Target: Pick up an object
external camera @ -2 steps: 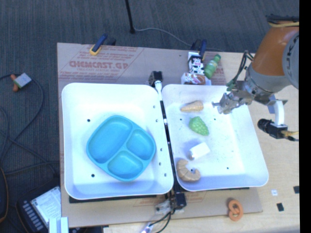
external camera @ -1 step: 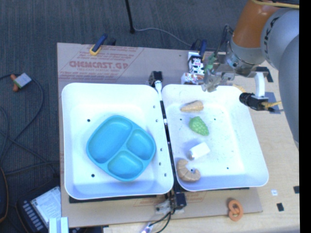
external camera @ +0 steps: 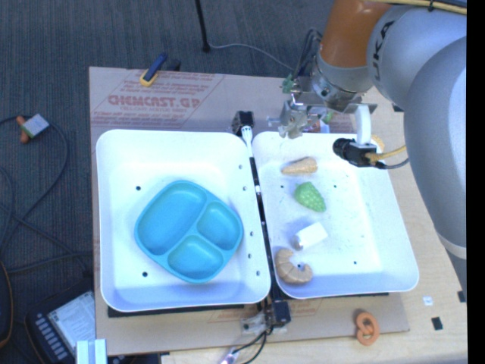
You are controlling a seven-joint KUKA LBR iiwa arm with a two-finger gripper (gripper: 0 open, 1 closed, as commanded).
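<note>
a: far left, what's off the bench (external camera: 424,309)?
b: a small grey and orange block (external camera: 32,126) on the dark carpet, with cables near it. a blue and yellow tool (external camera: 154,68) lies at the top edge of the cardboard sheet (external camera: 151,101).

a: and the 2 bins?
b: the left bin (external camera: 121,158) holds 1 blue divided plate (external camera: 189,231), 3 compartments, lying flat. the right bin (external camera: 379,233) holds 4 items in a rough line: a tan bread-like piece (external camera: 300,166) at the top, a green bumpy piece (external camera: 309,196) just below it, a white block (external camera: 311,235) further down, and a curled tan pastry (external camera: 292,267) at the near edge, close to the white block.

a: the arm?
b: it reaches in from the right, orange band up top. the end effector (external camera: 297,127) hangs over the far left corner of the right bin, above the bread-like piece, apart from it. its tips look close together with nothing pinched between them.

a: anything else?
b: an orange pretzel-shaped piece (external camera: 367,327) sits on the bench below the right bin.
</note>
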